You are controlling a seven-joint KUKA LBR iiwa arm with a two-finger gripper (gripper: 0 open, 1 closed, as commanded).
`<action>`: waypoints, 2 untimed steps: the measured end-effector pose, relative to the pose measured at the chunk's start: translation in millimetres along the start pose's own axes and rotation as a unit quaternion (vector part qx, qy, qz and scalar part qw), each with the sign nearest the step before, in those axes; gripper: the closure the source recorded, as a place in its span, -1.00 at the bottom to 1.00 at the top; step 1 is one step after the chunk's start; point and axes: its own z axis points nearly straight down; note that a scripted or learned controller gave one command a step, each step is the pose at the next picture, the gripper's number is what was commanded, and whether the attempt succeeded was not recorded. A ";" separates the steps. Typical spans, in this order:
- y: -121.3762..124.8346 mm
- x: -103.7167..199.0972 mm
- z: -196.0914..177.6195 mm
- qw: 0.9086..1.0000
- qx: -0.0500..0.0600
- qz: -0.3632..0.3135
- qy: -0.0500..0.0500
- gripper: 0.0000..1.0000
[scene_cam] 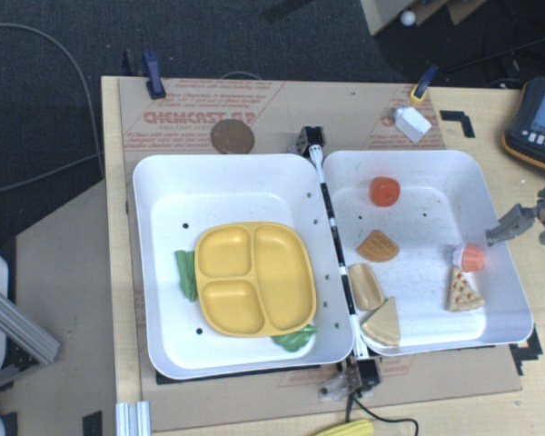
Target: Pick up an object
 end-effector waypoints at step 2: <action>19.0 123.7 177.6 1.000 -0.005 0.004 -0.005 -1.00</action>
